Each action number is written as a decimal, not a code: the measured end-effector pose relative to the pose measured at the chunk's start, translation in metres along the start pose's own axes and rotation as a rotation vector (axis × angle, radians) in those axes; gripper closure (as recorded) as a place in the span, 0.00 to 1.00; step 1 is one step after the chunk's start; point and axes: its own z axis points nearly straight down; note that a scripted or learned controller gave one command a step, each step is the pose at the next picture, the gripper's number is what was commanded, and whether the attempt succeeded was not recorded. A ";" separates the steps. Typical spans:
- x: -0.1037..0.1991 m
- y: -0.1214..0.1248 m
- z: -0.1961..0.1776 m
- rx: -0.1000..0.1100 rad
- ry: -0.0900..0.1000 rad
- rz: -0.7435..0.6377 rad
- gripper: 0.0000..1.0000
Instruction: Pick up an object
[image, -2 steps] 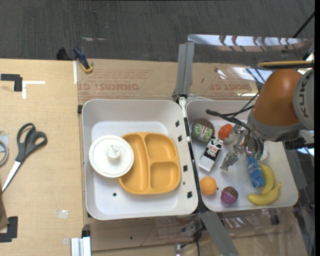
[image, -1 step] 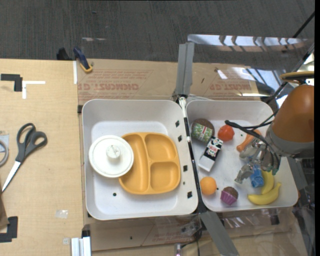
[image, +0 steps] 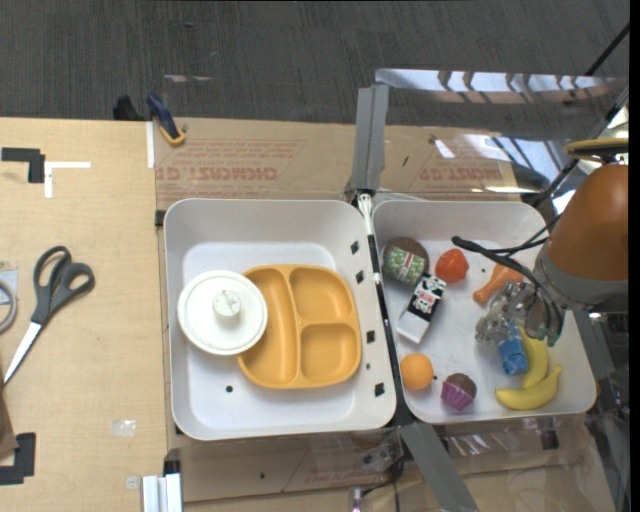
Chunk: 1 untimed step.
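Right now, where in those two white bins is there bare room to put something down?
Left bin: a bare strip below the yellow tray and white lid. Right bin: crowded, with a small gap between carton, orange and pincer.

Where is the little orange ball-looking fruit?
The orange sits in the right bin, near its front-left corner, just left of the purple cupcake and below the milk carton.

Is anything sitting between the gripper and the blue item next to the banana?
Nothing visible does. The gripper hangs directly over the blue item in the right bin. The banana lies beside it, touching or nearly so, and may crowd the grasp.
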 end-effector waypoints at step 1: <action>0.072 0.036 0.010 0.000 0.003 0.048 1.00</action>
